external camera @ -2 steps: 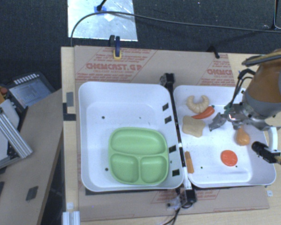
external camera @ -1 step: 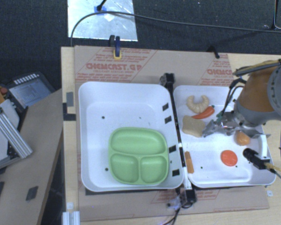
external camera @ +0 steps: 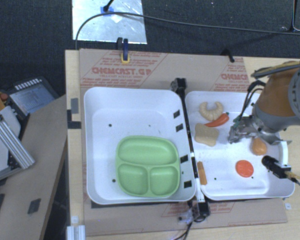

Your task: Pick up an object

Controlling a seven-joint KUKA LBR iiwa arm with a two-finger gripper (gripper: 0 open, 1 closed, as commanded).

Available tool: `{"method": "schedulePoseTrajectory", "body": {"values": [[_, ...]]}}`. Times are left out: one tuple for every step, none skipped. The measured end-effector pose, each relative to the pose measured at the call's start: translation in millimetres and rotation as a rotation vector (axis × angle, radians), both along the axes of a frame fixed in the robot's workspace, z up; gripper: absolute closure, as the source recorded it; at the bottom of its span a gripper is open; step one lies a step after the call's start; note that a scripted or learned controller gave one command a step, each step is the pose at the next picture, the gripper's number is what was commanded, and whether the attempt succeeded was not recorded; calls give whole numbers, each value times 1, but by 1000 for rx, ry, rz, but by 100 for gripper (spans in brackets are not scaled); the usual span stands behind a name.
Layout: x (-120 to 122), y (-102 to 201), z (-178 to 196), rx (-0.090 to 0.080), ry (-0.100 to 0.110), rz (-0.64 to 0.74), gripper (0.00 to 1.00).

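A: The table (external camera: 155, 64) carries two white bins. Taking the right bin (external camera: 225, 194) as landmark: the red disc (external camera: 244, 168) lies at its near side, the orange ball (external camera: 259, 146) just beyond, the tan block (external camera: 206, 134) further in, then the red pepper (external camera: 217, 120) and the croissant (external camera: 211, 109) at the far wall.

B: And the hand (external camera: 236, 132)?

A: Low between block and ball; spread or pressed, I cannot tell. I'd centre over one piece before closing.

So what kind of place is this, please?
Probably a robotics lab set up for grasping trials. A robot arm reaches over two white bins fixed to a bench. The right bin holds toy food, such as a red pepper, and the left one holds a green tray.
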State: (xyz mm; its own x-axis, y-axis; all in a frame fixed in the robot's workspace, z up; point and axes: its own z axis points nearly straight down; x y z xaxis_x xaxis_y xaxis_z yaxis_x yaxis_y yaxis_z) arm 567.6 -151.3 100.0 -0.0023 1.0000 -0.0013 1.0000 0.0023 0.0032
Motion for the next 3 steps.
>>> {"method": "schedulePoseTrajectory", "body": {"values": [[0,9,49,1,0,2,100],[1,5,112,-1,-4,2,100],[2,5,115,1,1,2,100]]}}
